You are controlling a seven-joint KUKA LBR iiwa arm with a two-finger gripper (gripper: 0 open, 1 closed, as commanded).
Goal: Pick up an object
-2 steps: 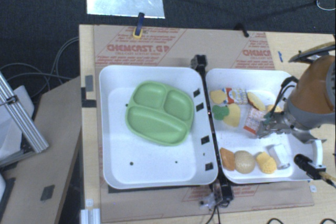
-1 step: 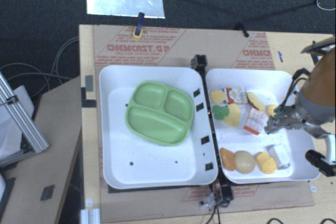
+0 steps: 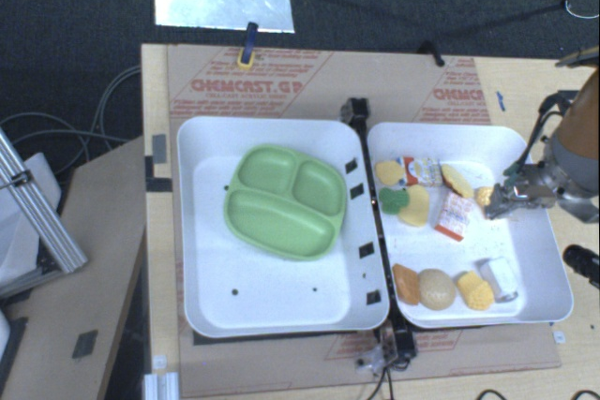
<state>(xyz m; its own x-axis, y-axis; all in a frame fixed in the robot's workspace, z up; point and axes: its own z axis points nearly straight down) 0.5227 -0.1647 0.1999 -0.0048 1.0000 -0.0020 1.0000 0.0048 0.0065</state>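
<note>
1. The arm [image 3: 574, 140] is reaching in from the right, over the right edge of the right bin [image 3: 534, 244].
2. The gripper [image 3: 497, 201] is sitting low inside that bin, near its right wall and toward the far side; whether its jaws are open or closed I cannot tell, and nothing is visibly lying between them.
3. A small yellow piece [image 3: 483, 196] is lying just beside the gripper's tip, touching or nearly touching it.
4. A red and white packet [image 3: 456, 216] is resting near the bin's middle, just left of the gripper.
5. Along the far edge, a yellow item [image 3: 389, 173], a small wrapper [image 3: 419, 170] and a yellow wedge [image 3: 457, 180] are sitting in a row.
6. A green piece [image 3: 394, 199] and a yellow lump [image 3: 415, 206] are lying by the left wall.
7. Along the near edge, an orange piece [image 3: 406, 283], a tan round item [image 3: 436, 288], a yellow cob [image 3: 476, 291] and a white cylinder [image 3: 500, 276] are lined up.
8. The left bin [image 3: 202, 229] is carrying a green divided plate [image 3: 286, 201].
</note>
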